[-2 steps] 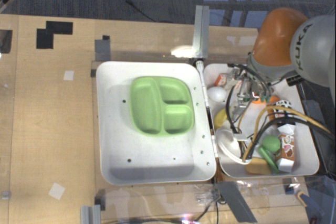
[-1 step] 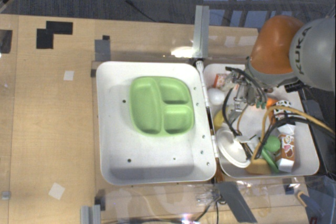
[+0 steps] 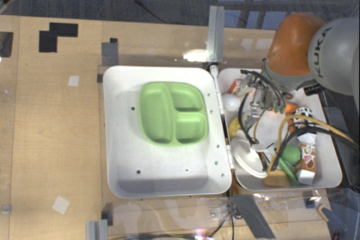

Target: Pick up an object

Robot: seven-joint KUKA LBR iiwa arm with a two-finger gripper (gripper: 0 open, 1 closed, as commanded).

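Note:
My gripper [image 3: 263, 103] hangs low over the back of the right bin [image 3: 335, 172], under the orange wrist band, with black cables looping around it. Below and around it lie small objects: a white bowl [image 3: 247, 158], a green ball [image 3: 291, 153], a white rounded piece [image 3: 229, 103], a yellow item [image 3: 233, 128], an orange piece [image 3: 290, 108], a black-and-white ball [image 3: 304, 112], a tan wooden block [image 3: 275, 179] and a small printed carton [image 3: 307, 157]. Nothing is visibly held.
The left bin [image 3: 121, 137] holds a green divided tray [image 3: 171, 112] near its middle. A grey post [image 3: 215, 34] stands at the back where the two bins meet. The arm's grey body covers the right bin's far right corner.

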